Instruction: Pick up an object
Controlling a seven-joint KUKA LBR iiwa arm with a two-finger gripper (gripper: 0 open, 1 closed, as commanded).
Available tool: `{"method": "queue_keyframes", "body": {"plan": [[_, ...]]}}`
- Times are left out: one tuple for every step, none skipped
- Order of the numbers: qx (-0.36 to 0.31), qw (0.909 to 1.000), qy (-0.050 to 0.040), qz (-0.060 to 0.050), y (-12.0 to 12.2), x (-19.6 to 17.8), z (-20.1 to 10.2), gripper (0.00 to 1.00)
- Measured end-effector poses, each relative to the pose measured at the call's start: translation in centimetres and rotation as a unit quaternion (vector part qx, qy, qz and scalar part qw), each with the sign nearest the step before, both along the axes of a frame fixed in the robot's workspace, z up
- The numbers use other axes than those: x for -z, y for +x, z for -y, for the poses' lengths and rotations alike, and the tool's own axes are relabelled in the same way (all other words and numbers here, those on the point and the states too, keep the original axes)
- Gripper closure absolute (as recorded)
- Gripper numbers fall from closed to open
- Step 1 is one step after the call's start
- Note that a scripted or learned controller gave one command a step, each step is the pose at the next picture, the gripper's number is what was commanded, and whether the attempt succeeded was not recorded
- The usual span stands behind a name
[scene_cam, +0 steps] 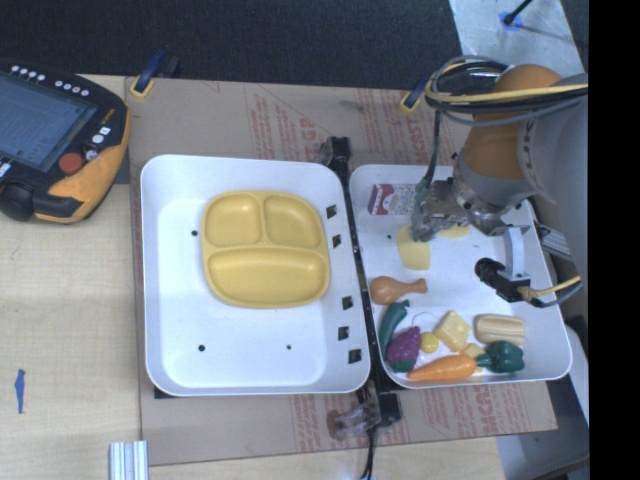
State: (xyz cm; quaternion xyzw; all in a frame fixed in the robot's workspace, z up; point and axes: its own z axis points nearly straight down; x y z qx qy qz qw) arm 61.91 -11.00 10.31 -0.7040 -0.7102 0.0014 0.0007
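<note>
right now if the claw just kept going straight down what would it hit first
Most likely the pale yellow block in the right bin: the claw points down just above it. Depth is hard to judge from this slanted view, so it might land on the bin floor beside it.

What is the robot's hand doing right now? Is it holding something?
Hand: low in the right bin, just above a pale yellow block; cannot be told if it is open, closed or holding anything.
</note>
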Motion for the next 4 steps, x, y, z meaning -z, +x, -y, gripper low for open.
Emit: {"method": "queue_keyframes", "body": {"plan": [[-0.001, 1.0, -0.0002, 0.0, 0.0, 0.0, 0.0, 0.0], [0.002, 1.0, 0.0003, 0.002, 3.0, 1.1, -0.9, 0.0], [0.001, 1.0, 0.0, 0.002, 3.8, 0.6, -0.8, 0.0], [0.003, 1.0, 0.0007, -0.003, -1.9, 1.2, -0.8, 0.0]]}}
